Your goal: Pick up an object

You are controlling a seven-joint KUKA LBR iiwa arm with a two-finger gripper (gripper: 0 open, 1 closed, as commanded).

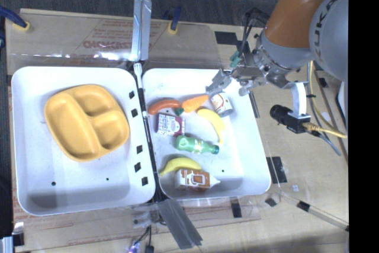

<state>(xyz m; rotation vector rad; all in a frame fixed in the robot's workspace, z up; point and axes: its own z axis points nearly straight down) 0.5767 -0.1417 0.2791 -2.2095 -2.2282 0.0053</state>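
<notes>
- Reaching in from the right, the grey arm point(308, 15) is cut off at the frame's edge, so its orange band shows in part.
- The hand point(218, 87) hangs over the upper right part of the right bin point(251, 154); its metal fingers point down and left toward a small can point(222, 103), and I cannot tell whether they are spread or closed, since the wrist and cables crowd them.
- The small can, white with a dark rim, stands just beside the fingertips; whether they touch it is too fine to make out.
- Next to it lie a carrot point(195, 103) and a red sausage point(163, 106), end to end along the bin's upper part.
- A yellow banana point(213, 123) curves down from the can; a second banana point(181, 164) lies lower, touching an orange juice carton point(193, 179) whose print is too blurred to read.
- A small red and white carton point(170, 124) sits below the sausage, and a green bottle point(196, 145) lies on its side between the two bananas.
- The left bin point(29, 181) holds a yellow divided plate point(86, 121), tilted a little, with three compartments.
- A strip of grey tape point(141, 29) runs up from the seam between the bins; the desk point(331, 186) shows black tape marks and cables at right, some running out of the frame.
</notes>
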